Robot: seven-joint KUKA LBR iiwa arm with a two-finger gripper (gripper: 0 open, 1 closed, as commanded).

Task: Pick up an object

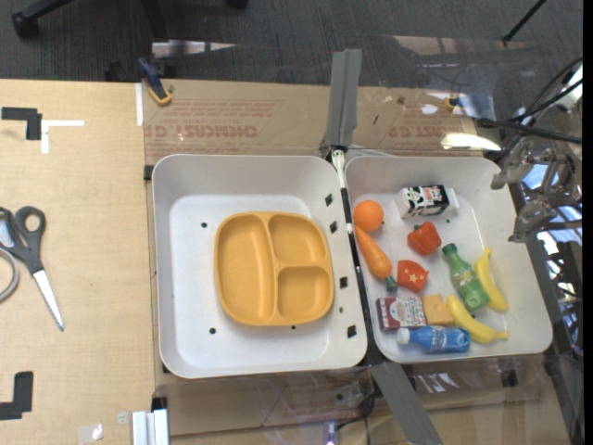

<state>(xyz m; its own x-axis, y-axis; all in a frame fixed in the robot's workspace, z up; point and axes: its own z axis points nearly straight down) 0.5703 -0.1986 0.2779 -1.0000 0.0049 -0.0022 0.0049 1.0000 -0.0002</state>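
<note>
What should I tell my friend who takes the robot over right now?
Gripper: above the right bin's right rim; too blurred to tell open or shut, and nothing seen held.
Right bin: orange, carrot, milk carton, two red pieces, green bottle, two bananas, blue bottle, a red packet.
Left bin: a yellow plate with sections.
Done: nothing picked up yet.
Left: choose one thing, grab it, lift it.
</note>
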